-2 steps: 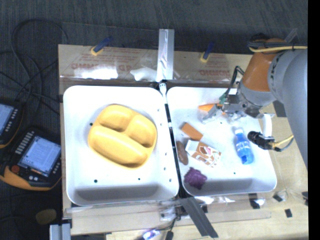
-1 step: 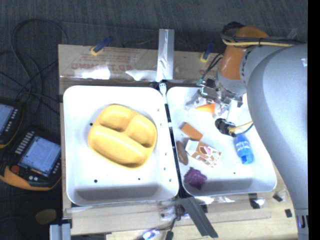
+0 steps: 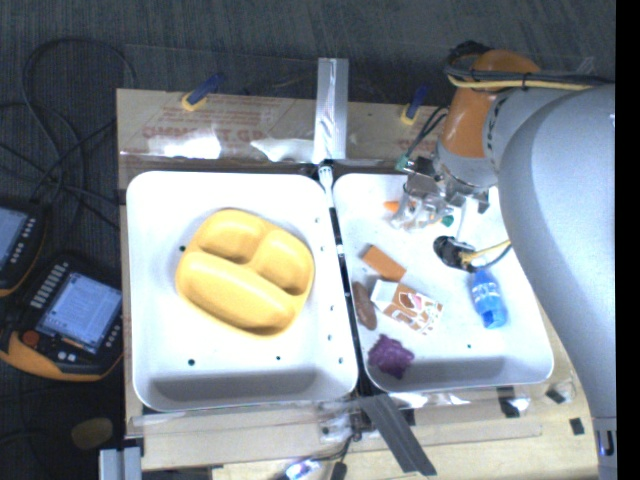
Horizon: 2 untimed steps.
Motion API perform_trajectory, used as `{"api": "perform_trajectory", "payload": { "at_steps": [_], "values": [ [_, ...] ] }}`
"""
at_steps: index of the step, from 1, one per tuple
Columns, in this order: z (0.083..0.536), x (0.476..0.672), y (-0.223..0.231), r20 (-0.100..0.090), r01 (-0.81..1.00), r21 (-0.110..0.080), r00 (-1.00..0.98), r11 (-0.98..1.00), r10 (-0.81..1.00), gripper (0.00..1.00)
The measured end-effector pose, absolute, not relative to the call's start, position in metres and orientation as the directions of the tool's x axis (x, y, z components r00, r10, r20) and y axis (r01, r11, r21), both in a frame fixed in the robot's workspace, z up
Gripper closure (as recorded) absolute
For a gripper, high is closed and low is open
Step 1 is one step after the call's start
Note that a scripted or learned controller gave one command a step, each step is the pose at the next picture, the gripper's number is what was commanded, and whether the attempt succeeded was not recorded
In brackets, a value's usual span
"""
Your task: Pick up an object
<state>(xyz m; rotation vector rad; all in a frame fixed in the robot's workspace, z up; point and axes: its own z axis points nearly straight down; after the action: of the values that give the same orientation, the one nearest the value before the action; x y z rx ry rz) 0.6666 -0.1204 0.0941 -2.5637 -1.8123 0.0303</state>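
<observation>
- Orange block (image 3: pixel 383 262) lies in the right bin (image 3: pixel 520 363), just down-left of the gripper (image 3: pixel 420 211), long axis slanting down-right.
- Whether the gripper holds anything, I cannot tell.

One camera hangs fixed above the counter (image 3: pixel 230 118), looking down at a slant and far enough back to take in both white bins (image 3: pixel 150 298) side by side, with dark floor showing at the far side and left; the arm (image 3: pixel 560 168) enters from the right
</observation>
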Motion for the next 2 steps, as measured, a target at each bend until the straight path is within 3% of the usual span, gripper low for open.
{"api": "perform_trajectory", "payload": {
  "at_steps": [1,2],
  "values": [
    [0.1663,0.6663,-0.0942,-0.006,0.766,-0.002,0.642,-0.642,0.766,1.0],
    [0.1663,0.6663,-0.0945,-0.007,0.766,-0.001,0.643,-0.643,0.766,0.0]
  ]
}}
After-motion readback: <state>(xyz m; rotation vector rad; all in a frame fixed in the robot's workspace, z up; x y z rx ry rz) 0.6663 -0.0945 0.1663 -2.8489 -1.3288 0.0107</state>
